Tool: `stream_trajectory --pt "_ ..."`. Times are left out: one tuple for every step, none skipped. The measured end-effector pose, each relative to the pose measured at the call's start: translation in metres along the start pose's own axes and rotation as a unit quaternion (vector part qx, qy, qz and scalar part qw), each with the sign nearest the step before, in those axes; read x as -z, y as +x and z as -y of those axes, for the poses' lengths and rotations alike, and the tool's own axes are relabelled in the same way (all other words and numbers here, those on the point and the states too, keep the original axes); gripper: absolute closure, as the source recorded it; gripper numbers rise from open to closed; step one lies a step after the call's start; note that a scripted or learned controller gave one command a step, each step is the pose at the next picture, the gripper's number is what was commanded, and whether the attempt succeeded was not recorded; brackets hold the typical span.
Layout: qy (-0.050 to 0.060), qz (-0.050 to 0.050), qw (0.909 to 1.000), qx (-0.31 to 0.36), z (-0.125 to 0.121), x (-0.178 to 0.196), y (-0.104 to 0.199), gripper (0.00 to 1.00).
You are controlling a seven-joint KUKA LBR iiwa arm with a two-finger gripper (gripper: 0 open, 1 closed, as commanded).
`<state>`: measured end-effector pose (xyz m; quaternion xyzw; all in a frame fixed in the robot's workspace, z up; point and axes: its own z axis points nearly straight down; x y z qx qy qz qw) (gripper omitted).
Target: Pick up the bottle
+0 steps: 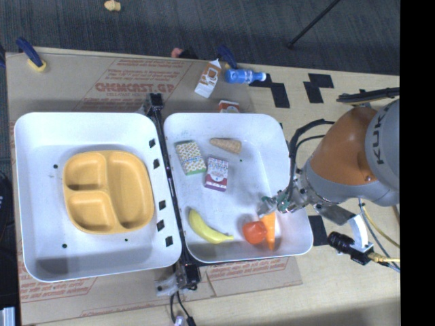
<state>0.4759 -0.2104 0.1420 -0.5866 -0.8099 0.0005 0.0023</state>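
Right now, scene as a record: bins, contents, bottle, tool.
left bin: yellow divided plate
right bin: two small cartons, cone-shaped pastry, banana, orange items
bottle: blue, lying on bench beyond right bin
tool: over right bin's right side, near orange items
arm: reaches in from right
task: bottle not picked up

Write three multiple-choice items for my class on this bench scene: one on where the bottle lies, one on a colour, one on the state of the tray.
1. Where is the blue bottle?
A. left bin
B. right bin
C. on the bench behind the bins

2. What colour is the divided tray?
A. yellow
B. green
C. red

3. How does the tray lie?
A. on its edge
B. flat, compartments up
C. upside down

Key: 1 C, it lies beyond the right bin rim. 2 A, it is plainly yellow. 3 B, its three compartments face up in the left bin.
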Motion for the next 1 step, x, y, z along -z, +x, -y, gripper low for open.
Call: stream_trajectory --pt "-0.001 0.002 0.9846 0.175 -0.0008 0.0451 -0.0010 1.00"
